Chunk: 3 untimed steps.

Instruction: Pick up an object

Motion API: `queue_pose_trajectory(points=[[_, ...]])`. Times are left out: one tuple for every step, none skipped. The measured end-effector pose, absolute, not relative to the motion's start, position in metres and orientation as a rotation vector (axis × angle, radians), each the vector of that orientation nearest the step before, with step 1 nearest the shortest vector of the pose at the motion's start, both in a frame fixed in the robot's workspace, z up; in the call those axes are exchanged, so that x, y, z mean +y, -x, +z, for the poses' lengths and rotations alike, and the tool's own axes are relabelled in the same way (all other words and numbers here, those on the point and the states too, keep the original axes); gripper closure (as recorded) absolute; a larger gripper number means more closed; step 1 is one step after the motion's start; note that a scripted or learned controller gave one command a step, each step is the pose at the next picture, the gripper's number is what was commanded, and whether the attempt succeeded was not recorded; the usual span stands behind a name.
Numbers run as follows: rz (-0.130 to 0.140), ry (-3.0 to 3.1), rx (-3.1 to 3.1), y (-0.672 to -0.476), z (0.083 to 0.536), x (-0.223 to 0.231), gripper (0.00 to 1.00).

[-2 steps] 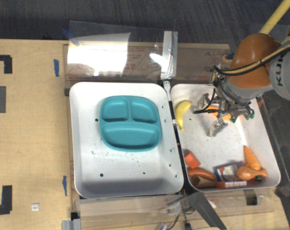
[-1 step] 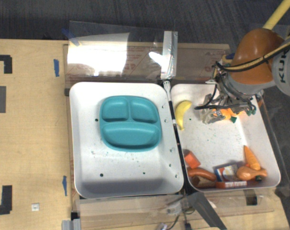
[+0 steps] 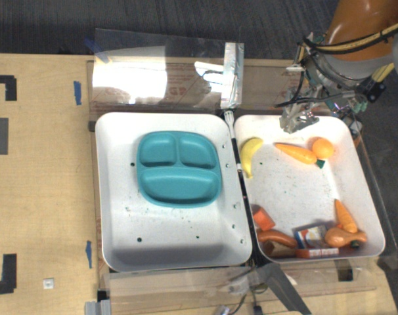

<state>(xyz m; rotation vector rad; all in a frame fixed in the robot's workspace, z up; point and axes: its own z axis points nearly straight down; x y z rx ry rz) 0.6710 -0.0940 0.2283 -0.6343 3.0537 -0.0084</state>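
Gripper [image 3: 299,119] up over the back rim of the right bin [image 3: 366,176] — open or shut, cannot tell. Carrot [image 3: 295,152] and orange [image 3: 322,147] just below it. Banana [image 3: 250,153] by the wall. Teal plate [image 3: 179,169] in left bin [image 3: 113,195]. Box [image 3: 310,235] label too blurry to read.

Grey arm [image 3: 343,64] with rounded orange band [image 3: 368,8], yellow and black cables [image 3: 356,39], small metallic end.

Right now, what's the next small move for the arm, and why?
Probably ease the end effector toward the view's bottom right and lower it over the carrot. It hovers at the right bin's far rim, with nothing visibly held, and the carrot lies just beyond it with bare floor around it.
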Motion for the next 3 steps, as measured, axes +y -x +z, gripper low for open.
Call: queue_pose_trajectory(points=[[-0.001,0.346,3.108,-0.669,0.264,-0.066,1.00],[0.000,0.252,3.117,-0.669,0.295,-0.044,1.00],[0.003,0.153,3.133,-0.632,0.257,-0.023,1.00]])
